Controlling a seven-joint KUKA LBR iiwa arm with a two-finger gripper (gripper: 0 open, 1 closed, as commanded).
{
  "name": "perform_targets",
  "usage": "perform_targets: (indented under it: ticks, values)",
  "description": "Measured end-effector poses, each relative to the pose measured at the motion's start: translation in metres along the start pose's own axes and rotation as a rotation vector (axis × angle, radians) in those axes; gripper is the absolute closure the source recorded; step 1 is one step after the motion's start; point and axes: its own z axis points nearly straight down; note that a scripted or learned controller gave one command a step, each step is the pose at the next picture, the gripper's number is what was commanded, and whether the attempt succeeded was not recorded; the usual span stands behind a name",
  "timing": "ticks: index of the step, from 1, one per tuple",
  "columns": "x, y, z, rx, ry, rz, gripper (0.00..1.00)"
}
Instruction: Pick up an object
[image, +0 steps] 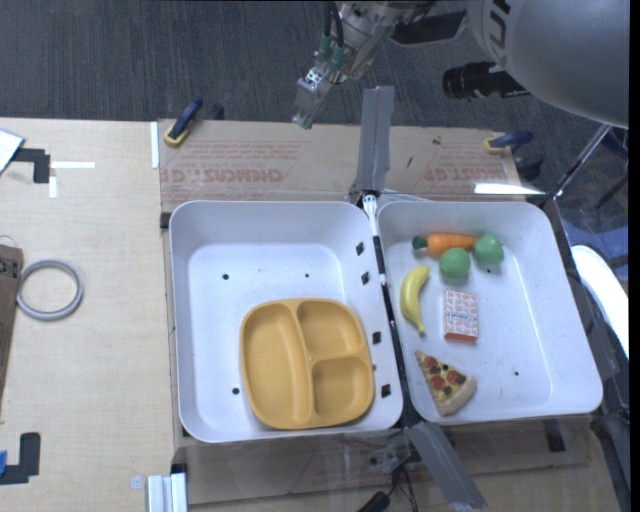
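Observation:
The right bin (560, 330) holds an orange carrot (450, 241), two green round fruits (455, 262) (488, 249), a yellow banana (414, 296), a small red-and-white carton (460, 315) and a pizza slice (444, 381). In the left bin (200, 300) lies a yellow divided plate (306, 361). My gripper (312, 92) hangs high at the top of the view, beyond the bins' far edge and above the cardboard. It is well apart from every object.
A cardboard sheet (260, 165) lies behind the bins, with blue clamps (185, 120) (508, 141) at its corners. A roll of tape (45, 289) rests on the wooden bench at the left. A grey strip (375, 140) runs up from the seam between the bins.

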Motion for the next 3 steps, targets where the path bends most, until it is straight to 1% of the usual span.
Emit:
perform_targets:
  ticks: [1,2,3]
  values:
    - [0.041,0.018,0.072,0.000,0.001,-0.222,1.00]
    - [0.034,0.027,0.090,0.002,0.000,0.461,1.00]
    - [0.015,0.022,0.081,0.002,0.000,0.757,1.00]
